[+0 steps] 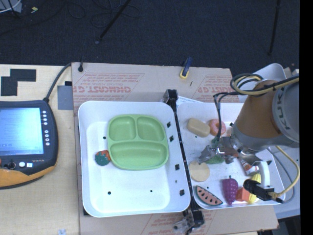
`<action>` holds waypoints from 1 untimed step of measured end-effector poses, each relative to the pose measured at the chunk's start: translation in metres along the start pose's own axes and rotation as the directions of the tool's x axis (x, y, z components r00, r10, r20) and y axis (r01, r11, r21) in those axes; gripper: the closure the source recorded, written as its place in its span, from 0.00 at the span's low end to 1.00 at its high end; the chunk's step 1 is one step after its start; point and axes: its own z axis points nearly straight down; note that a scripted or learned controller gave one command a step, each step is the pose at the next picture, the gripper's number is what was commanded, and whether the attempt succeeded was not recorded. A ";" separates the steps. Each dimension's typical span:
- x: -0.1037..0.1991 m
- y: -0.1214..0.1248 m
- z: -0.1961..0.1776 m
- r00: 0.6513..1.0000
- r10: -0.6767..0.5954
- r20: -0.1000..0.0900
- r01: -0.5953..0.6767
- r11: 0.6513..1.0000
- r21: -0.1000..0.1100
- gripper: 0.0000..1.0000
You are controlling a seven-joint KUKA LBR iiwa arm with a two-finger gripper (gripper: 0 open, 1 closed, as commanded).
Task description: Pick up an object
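gripper low in the right bin, among the toy food

the arm (266, 116) comes in from the right and its gripper (216, 152) is down inside the right bin (230, 112), near the middle of it. whether the gripper is spread or pressed together i cannot tell, the metal parts are too small and dark there, and no thing is seen clearly between them.

around the gripper lie the things to pick. a tan bread piece (198, 127) is just above and left of it, and a pink donut (216, 127) is beside the bread, partly behind a cable. a pale round disc (199, 172) lies just below the gripper. near the front wall are a watermelon slice (209, 195), purple grapes (230, 188) and an orange piece (242, 194).

the left bin (124, 199) holds a green tray (137, 142) with three compartments, and a small red and teal toy (102, 157) touches its left edge. a pendant (27, 141) with a screen lies on the tabletop (39, 204), at the far left.
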 end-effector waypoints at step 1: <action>0.002 0.002 0.040 1.000 0.000 -0.002 0.000 1.000 -0.009 0.00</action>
